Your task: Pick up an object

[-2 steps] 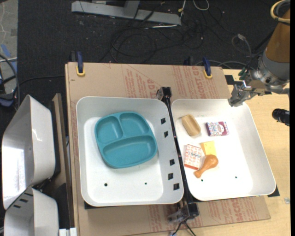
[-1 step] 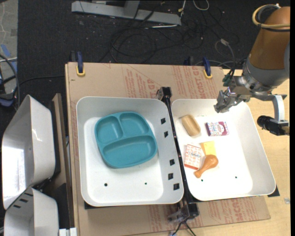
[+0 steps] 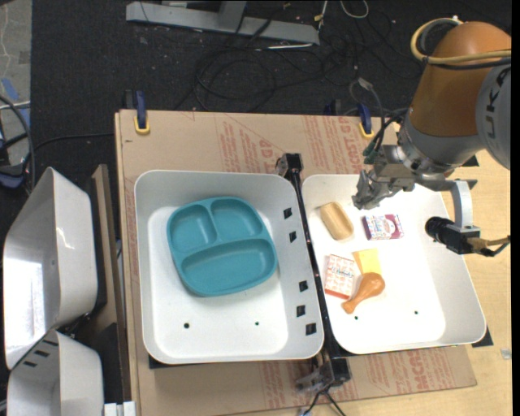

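The right bin (image 3: 455, 321) holds a tan bread-like roll (image 3: 335, 220), a small pink and white packet (image 3: 382, 227), a red and white packet (image 3: 340, 275), a yellow block (image 3: 366, 262) and an orange drumstick-shaped toy (image 3: 364, 292). My gripper (image 3: 367, 197) hangs over the back of that bin, between the roll and the pink packet and a little behind them. Nothing is visible between its fingers. The left bin (image 3: 154, 325) holds a teal divided plate (image 3: 221, 245).
White tubs (image 3: 49, 252) stand off the bench at the left. Cables and a grey bar (image 3: 219, 24) lie on the dark floor behind the bench. Blue and yellow clamps (image 3: 141, 114) grip the board's back edge.
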Controlling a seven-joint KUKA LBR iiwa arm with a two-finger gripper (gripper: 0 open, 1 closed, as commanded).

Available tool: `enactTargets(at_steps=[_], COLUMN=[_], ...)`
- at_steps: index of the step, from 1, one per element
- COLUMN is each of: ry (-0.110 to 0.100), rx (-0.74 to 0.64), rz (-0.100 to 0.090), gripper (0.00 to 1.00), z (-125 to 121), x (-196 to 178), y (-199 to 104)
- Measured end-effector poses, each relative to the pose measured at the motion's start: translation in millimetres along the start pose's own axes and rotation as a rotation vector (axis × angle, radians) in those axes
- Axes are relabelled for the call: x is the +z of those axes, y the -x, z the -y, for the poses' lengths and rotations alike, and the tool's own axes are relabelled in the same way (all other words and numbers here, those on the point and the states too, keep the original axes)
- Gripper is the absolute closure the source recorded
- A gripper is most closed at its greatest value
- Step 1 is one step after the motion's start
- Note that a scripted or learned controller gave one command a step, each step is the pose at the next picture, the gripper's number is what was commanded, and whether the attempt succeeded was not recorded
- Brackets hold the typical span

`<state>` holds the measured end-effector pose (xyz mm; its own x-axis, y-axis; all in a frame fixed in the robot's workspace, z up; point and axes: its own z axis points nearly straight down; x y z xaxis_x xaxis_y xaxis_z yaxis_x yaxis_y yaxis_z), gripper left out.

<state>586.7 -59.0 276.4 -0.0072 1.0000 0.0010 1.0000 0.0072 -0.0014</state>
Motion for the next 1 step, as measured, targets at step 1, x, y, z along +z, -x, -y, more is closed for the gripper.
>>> enactTargets(at_steps=[1], ry=[-0.003], rx=[0.000], rz=[-0.001], gripper=[1.00], z=[25.6], x=[22.1], y=[-51.8])
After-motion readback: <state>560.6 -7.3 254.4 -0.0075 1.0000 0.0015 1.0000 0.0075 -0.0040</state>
